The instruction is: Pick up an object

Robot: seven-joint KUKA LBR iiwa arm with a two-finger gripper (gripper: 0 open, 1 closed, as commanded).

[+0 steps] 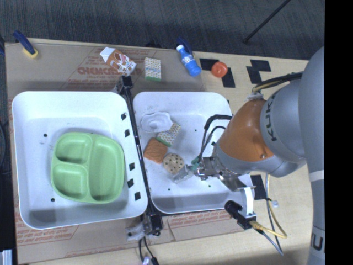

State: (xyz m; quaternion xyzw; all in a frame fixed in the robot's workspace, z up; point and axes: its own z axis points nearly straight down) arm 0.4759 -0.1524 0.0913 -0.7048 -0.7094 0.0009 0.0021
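The arm reaches into the right bin [220,105] from the right, its tool [190,170] low over the bin floor just beside a speckled round piece [173,162]; whether the tool is released or clenched cannot be told. The candidate objects lie clustered in that bin's left half: the speckled piece, an orange block [155,150] touching it, a patterned item [170,133] and a white lump [155,120], while the left bin [27,115] holds a green tray [88,168]. The step in hand appears to be the approach to a grasp, and the next move calls for closing squarely on the speckled piece without nudging the orange block.
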